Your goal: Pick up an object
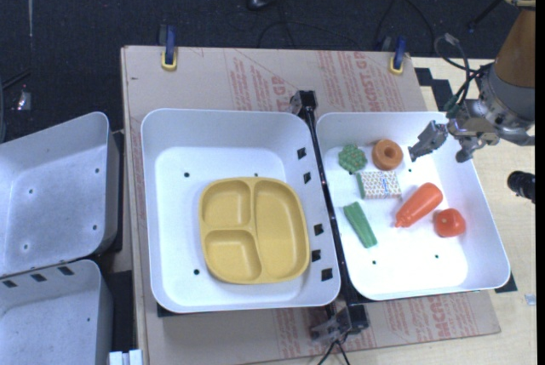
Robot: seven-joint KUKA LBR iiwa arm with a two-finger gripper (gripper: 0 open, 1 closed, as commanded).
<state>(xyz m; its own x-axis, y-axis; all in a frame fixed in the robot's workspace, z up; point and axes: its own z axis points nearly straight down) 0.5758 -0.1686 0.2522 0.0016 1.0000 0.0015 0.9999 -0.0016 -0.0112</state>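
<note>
Taking the black divider between the two bins as the landmark, the left bin lies just to its left and holds a yellow sectioned plate, which sits flat on the bin floor a little short of the divider, its three compartments facing up. Just right of the divider, in the right bin, a green pickle-like stick lies at a slant, the closest thing to the divider. Above it a small dark green leafy piece rests near the divider too, and a pale patterned block sits between the two, a step further right. An orange ring lies just beside the leafy piece on its far side from the divider. Further right an orange carrot lies tilted, its thick end toward a red tomato-like piece that sits just beside it. Furthest from the divider, over the upper right edge of the right bin, the gripper hangs with its two fingers spread apart and nothing between them, apart from every object and nearest the orange ring.
</note>
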